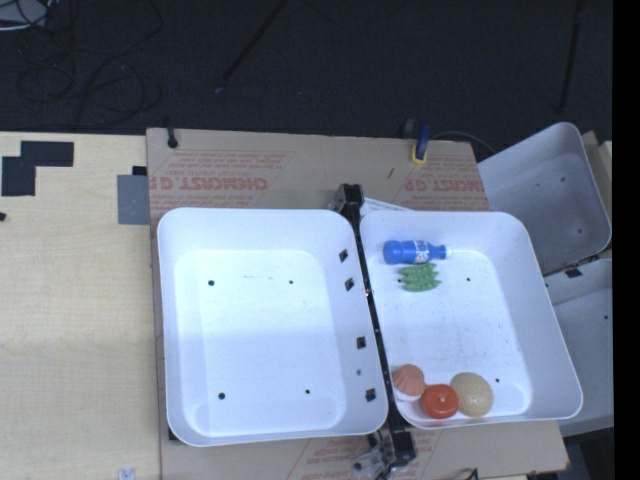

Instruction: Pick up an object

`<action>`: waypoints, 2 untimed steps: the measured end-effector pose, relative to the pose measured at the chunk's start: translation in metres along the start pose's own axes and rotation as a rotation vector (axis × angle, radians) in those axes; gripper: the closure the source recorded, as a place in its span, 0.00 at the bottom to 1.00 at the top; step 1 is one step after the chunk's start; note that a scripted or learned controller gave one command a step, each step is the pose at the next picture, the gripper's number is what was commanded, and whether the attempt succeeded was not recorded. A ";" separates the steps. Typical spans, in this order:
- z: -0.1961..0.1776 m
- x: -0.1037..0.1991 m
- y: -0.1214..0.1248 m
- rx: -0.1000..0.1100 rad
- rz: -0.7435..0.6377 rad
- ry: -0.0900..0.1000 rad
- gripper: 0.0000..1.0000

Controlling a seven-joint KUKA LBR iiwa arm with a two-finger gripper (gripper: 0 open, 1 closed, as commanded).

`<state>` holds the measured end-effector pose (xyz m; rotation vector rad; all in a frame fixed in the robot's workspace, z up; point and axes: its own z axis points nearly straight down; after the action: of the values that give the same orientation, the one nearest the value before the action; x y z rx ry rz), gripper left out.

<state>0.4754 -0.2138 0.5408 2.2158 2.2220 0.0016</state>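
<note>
The right bin [530, 298] holds several small objects. A blue bottle [412, 252] with a white cap lies on its side near the bin's far edge. Just below it sits a small green leafy item [420, 279]. In the near corner three round items lie together: a pinkish one [408, 379], a red one [439, 401] and a beige one [472, 393].
The left bin [180, 268] stands beside the right one, joined by a black clamp strip [360, 308]. Both rest on a cardboard sheet [250, 173] over a wooden bench [70, 308]. A tilted white panel [555, 193] stands at the far right.
</note>
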 end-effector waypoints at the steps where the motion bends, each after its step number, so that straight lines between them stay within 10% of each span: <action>1: 0.003 0.001 0.001 0.006 -0.005 0.002 0.00; 2: -0.006 0.001 0.002 0.007 -0.010 0.002 1.00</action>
<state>0.4770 -0.2130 0.5472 2.2092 2.2375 -0.0040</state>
